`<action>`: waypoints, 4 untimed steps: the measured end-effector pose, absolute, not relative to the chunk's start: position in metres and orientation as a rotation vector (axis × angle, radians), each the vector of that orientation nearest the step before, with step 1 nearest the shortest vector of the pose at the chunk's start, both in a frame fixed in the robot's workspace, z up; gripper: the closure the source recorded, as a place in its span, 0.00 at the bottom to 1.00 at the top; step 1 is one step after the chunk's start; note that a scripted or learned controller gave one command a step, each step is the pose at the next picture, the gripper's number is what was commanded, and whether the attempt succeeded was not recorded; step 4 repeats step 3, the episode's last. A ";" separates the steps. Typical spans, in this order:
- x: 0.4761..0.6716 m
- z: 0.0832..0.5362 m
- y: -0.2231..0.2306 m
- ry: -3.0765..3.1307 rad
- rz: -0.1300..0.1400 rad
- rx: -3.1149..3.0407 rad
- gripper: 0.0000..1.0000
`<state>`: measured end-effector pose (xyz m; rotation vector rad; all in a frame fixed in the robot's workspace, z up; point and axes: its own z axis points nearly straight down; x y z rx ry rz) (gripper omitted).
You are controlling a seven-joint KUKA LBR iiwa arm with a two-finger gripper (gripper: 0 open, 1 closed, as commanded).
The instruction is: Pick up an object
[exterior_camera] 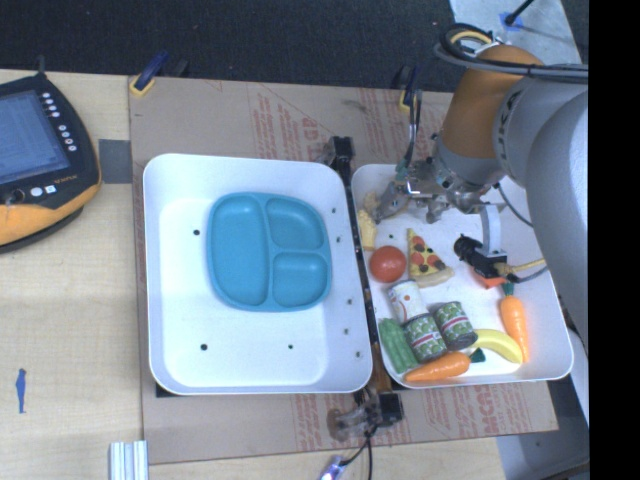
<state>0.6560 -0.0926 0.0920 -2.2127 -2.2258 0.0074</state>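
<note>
Now, phase: reach, nothing lifted.
gripper (432, 194): low at right bin's (556, 370) far end, jaw state can't tell.
targets: tomato (388, 263), pizza (427, 258) just below it, likely picks.
left bin (160, 268): holds blue tray (268, 251).

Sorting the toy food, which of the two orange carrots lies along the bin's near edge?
The orange carrot lying flat beside the green-labelled cans; the other orange carrot stands lengthwise near the white bin's right wall.

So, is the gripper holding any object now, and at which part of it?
It cannot be told. The gripper sits low over the far end of the right bin, above the pizza slice, with nothing visibly in its grasp.
</note>
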 end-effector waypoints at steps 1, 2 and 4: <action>0.656 0.102 -0.094 -2.227 0.010 -2.209 1.00; 0.656 0.102 -0.094 -2.226 0.011 -2.209 0.00; 0.656 0.092 -0.094 -2.226 0.007 -2.213 0.00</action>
